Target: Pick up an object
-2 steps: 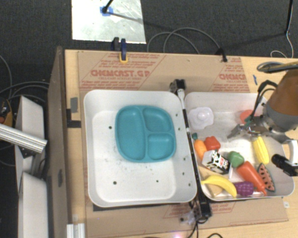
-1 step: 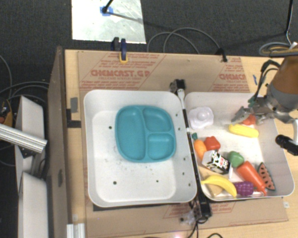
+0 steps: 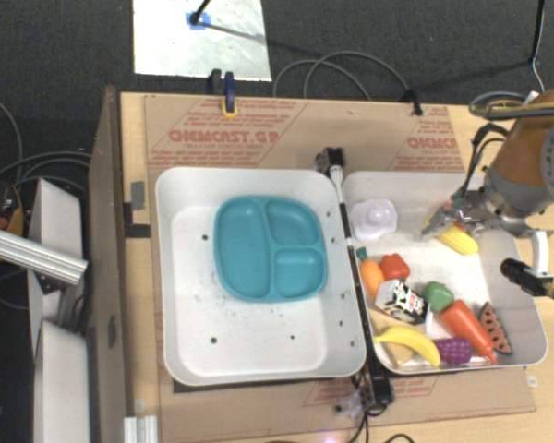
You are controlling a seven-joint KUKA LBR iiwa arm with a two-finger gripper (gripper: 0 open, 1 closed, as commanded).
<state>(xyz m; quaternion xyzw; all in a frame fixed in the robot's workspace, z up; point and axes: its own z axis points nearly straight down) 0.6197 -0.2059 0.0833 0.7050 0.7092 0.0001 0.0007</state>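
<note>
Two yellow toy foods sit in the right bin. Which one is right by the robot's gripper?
The small yellow corn cob, at the bin's far side, lies right below the gripper. The yellow banana lies at the near edge, far from it.

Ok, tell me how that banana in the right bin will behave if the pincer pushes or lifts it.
The banana looks like smooth moulded plastic, so probably stiff, light and somewhat slippery. Its curved shape suggests it may pivot or rock rather than slide straight. It lies against the purple grapes and the cow-patterned carton, so a push would likely disturb them.
</note>
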